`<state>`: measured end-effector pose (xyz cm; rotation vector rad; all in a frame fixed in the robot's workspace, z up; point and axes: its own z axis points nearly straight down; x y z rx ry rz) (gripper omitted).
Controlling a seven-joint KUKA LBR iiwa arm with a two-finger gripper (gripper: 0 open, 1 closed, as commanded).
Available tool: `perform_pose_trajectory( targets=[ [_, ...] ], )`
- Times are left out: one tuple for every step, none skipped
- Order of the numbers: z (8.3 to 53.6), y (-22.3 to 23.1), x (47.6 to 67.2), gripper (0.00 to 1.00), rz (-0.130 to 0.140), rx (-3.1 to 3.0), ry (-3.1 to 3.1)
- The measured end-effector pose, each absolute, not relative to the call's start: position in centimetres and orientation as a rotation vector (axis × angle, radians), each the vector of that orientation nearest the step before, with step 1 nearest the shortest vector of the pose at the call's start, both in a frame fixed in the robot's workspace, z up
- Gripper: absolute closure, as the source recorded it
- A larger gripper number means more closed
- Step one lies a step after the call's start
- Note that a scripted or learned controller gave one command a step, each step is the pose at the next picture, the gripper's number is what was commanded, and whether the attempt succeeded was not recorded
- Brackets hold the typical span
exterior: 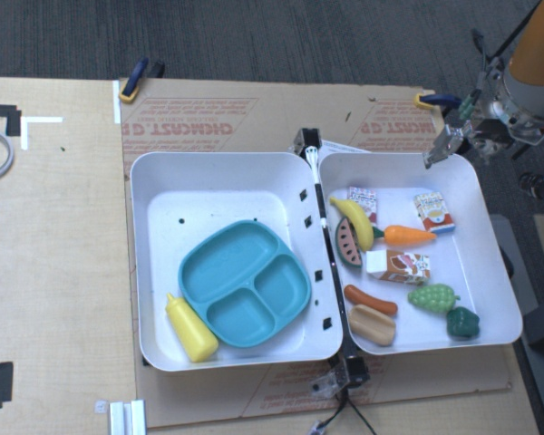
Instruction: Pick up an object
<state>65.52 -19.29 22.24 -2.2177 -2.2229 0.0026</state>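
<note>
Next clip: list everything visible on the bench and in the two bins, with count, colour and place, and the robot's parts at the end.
bins: 2, white, side by side on cardboard
divided plate: 1, blue, left bin
mustard bottle: 1, yellow, left bin, front corner
banana: 1, yellow, right bin
watermelon slice: 1, red, beside banana
carrot: 1, orange, right bin
small cartons: 3, white with red print, right bin
sausage: 1, red, right bin
hot dog bun: 1, tan, right bin front
grapes: 1 bunch, green, right bin
pepper: 1, dark green, right bin corner
clamps: 2, blue and yellow, cardboard's far edge
gripper: 1, grey, over right bin's far rim
</note>
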Motion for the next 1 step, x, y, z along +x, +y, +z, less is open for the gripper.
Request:
perform_pose_trajectory(
  targets=[
    [9.92,-18.32,64.13,0.00,-0.001,-1.632,-2.688]
  ],
)
